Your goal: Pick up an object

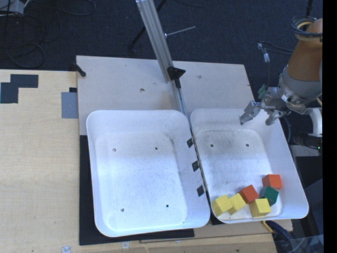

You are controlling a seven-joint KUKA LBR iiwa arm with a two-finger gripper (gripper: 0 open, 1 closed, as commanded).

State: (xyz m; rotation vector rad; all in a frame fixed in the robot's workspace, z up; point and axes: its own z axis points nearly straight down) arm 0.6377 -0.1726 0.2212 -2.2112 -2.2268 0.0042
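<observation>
The right bin (295,157) serves as the landmark. In its near corner, close to the front rim, lies a cluster of small blocks. Nearest the front are two yellow blocks (227,203), touching each other at the cluster's left end, and a third yellow block (259,207) to their right, close against the front wall. Just behind these sits a red block (248,193), tilted, touching the yellow pair. To its right a green block (270,195) is wedged between the third yellow block and an orange block (271,182), which is the farthest of the cluster and lies nearest the bin's right wall. The rest of the bin's floor is bare white with grey speckling.

Left of the right bin, touching it along a shared edge with three small black clips, is the left bin (100,136), of about the same shape.

Over the far right corner of the right bin hangs the gripper (260,115), well apart from the blocks. Its two fingers (248,115) are spread apart with nothing between them, pointing down toward the far rim. Above it the arm (304,62) rises with its orange band toward the right.

Beyond the bins, a slanted metal rail (157,38) runs from the gap between them up to the far side of the board.
</observation>
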